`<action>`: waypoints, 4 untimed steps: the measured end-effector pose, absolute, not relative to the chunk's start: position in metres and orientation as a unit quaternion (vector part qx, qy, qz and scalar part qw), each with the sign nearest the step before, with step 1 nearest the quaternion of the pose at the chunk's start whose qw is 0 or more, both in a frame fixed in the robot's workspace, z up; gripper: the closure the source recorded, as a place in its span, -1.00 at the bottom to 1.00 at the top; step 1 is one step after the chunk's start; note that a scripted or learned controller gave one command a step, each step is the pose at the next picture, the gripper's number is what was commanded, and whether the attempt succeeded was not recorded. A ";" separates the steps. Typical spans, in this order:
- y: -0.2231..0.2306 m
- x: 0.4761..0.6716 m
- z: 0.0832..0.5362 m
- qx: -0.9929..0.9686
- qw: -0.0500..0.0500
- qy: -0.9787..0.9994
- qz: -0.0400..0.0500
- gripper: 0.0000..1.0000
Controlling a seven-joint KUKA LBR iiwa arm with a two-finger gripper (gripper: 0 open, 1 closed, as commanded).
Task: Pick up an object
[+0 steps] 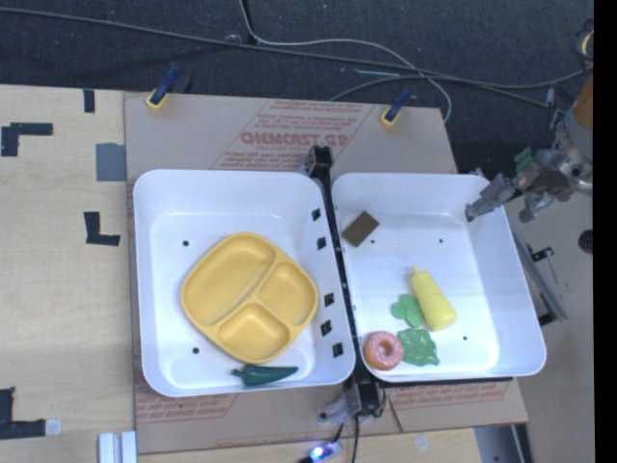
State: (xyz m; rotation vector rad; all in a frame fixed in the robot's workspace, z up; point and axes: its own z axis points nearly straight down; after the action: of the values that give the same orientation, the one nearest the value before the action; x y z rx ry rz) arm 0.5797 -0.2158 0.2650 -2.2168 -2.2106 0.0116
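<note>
The right bin (501, 258) holds a yellow bottle (433, 298), two green leafy pieces (415, 328), a pink-glazed doughnut (384, 350) and a brown square block (361, 228). My gripper (509, 204) hangs over the bin's upper right rim, well apart from all of these objects. Its two fingers stand spread with nothing between them. The arm reaches in from the right edge of the view.
The left bin (154, 258) carries a yellow divided plate (250, 296) and a dark green pepper (265, 375) near its front wall. Black clips (324, 239) join the two bins along the middle. Cables (289, 41) run across the dark floor behind.
</note>
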 end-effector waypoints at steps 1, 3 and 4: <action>-0.215 0.582 0.272 -0.707 0.000 -0.707 0.001 -1.00; -0.214 0.581 0.185 -0.707 0.001 -0.707 0.002 -1.00; -0.223 0.578 0.136 -0.707 0.002 -0.707 0.003 -1.00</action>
State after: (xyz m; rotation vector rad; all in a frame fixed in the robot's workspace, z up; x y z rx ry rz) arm 0.5778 -0.2227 0.1356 -2.2185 -2.2188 0.0083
